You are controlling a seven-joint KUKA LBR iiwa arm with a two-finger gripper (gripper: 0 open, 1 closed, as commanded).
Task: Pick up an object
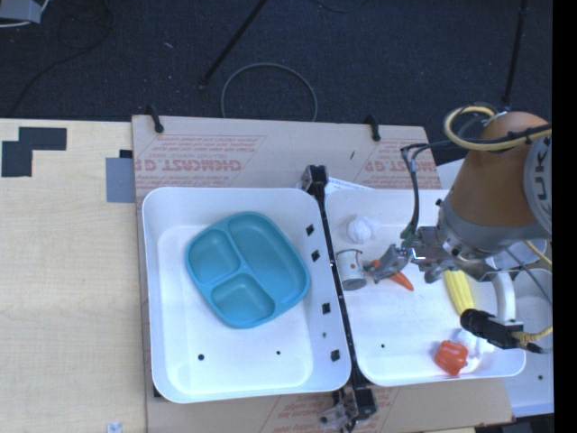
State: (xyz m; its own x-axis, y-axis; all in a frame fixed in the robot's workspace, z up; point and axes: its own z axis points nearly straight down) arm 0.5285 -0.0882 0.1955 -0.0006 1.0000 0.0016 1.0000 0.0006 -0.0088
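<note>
The arm (491, 188) reaches over the right bin (397, 368), its gripper (389, 264) low near that bin's left edge; whether it is apart or together cannot be told. A carrot (402, 281) lies just beside it, a cup (351, 271) toward the divider. The blue plate (245, 269) sits in the left bin (180, 368).

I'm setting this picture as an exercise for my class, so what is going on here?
A grey robot arm reaches in from the right over the right bin. Its gripper is low among small items there: a white object, a small orange piece, a yellow item and an orange block. Whether it has gripped anything is unclear. A blue divided plate lies untouched in the left bin.
</note>
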